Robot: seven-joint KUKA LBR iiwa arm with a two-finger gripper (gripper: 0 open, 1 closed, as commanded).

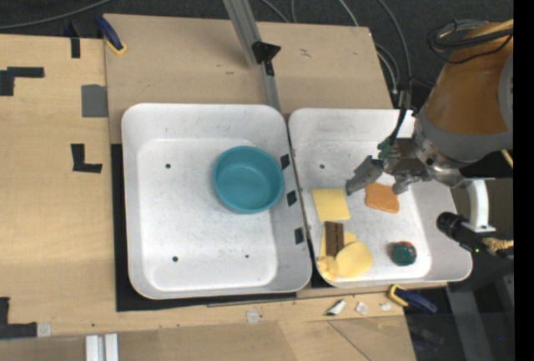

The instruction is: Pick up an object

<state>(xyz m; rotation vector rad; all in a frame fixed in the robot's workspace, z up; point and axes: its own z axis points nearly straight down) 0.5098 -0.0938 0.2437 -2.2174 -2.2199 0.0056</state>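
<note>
Camera view: claw (382, 176) is hovering spread open, grasping nothing; orange piece (383, 199) is lying just below it, yellow block (331, 204) beside. Pick is not yet done; descent, clench, lift remaining.

My jaws hang over the right bin (350, 130), whose far half lies bare and gives me room to move. Its near half is crowded: a yellow square (331, 204), a brown bar (333, 238) and a yellow lump (350, 260) sit close together, an orange piece (383, 199) lies just beside my jaws, and a small green thing (404, 253) sits near the corner. In the left bin (158, 184) a blue bowl (247, 178) stands toward the right wall, with open floor around it.
</note>
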